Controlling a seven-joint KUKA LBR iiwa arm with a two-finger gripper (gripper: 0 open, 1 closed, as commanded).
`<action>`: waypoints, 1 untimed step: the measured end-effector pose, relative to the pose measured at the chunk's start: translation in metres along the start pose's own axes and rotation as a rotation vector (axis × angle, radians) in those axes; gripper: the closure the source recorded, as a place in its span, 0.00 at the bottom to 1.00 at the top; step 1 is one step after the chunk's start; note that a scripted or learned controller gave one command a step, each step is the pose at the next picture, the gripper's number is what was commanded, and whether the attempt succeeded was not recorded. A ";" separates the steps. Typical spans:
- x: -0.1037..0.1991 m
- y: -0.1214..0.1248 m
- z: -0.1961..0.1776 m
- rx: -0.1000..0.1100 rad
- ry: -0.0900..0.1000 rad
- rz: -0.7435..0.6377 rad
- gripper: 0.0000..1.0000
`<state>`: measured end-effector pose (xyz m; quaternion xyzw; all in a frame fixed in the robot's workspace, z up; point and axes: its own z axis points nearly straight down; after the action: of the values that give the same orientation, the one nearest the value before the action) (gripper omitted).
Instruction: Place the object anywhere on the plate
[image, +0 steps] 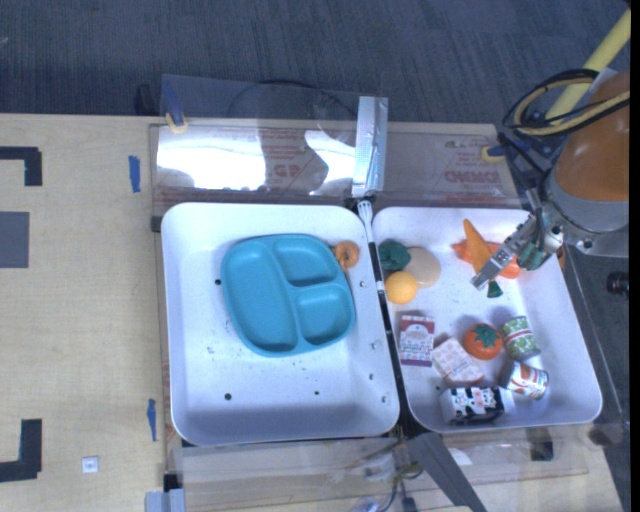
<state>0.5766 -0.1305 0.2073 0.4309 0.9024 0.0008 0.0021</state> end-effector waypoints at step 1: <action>0.090 0.052 0.023 0.002 0.006 -0.184 1.00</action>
<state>0.5602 -0.0279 0.1839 0.3462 0.9382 0.0009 -0.0013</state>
